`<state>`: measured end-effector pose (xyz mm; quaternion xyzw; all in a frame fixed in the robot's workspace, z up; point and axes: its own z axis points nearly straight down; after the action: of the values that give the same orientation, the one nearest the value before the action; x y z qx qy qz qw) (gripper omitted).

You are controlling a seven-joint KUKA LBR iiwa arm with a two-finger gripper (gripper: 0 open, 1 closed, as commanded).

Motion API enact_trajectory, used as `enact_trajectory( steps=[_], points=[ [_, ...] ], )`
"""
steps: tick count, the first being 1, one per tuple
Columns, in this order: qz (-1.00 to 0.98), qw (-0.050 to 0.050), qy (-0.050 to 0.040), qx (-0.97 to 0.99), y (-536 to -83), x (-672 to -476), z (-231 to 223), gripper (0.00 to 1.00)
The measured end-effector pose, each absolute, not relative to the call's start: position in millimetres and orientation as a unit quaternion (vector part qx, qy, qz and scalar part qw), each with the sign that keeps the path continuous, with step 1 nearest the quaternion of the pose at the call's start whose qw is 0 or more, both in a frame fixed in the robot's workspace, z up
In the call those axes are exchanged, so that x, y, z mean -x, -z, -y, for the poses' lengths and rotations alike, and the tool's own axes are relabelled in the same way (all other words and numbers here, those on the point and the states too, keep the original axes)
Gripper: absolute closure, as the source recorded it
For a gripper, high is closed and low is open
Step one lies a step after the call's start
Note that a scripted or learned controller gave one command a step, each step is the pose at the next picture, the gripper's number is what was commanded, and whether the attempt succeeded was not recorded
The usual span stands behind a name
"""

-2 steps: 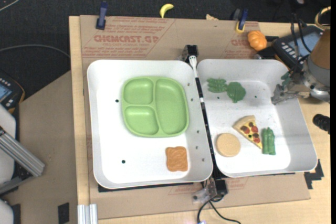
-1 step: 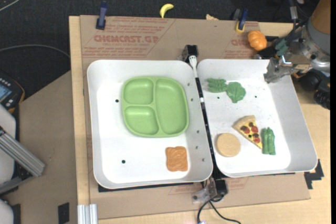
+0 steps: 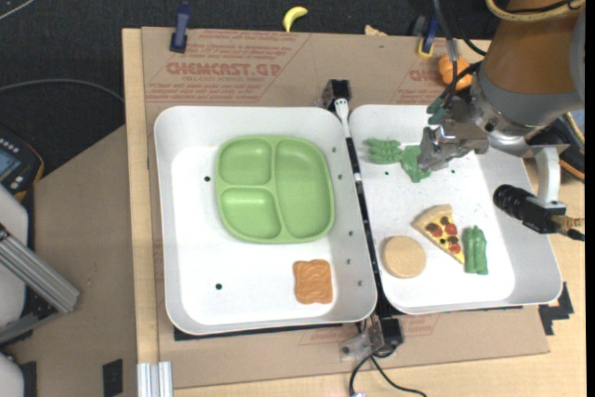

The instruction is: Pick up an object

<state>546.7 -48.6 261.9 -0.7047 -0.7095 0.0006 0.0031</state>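
Cardboard covers the tabletop [image 3: 149, 200], and on it two white bins sit side by side, edges touching. Nearest in the left bin [image 3: 177, 228] lies a waffle [image 3: 313, 281]; beyond it sits a green plate [image 3: 275, 189] with compartments. Nearest in the right bin [image 3: 521, 284] a cookie [image 3: 404, 257] sits just beside a pizza slice [image 3: 440, 231], which touches a green bean piece [image 3: 475, 249]. Farther back a green leafy toy [image 3: 395, 153] lies close to the bin's left wall, and the gripper [image 3: 429, 153] hangs right over its near end.

Whether the jaws are spread or closed, or have the toy between them, I cannot tell: the wrist hides them.

My guess is the toy is the target. It looks flat and irregular, so the jaws could close above it or pinch only an edge and let it slide out on the lift. A push sideways might shove it against the wall. Descending too low risks striking the bin floor
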Motion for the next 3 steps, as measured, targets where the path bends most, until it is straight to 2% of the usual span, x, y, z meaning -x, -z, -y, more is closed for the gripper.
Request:
enact_trajectory(
  steps=[2, 3],
  points=[
    [0.711, 0.004, -0.0014, 0.703, -227.5, -476.7, -109.6, 1.00],
    [0.711, 0.000, 0.0036, 0.703, -268.5, -478.8, -199.2, 1.00]
  ],
)
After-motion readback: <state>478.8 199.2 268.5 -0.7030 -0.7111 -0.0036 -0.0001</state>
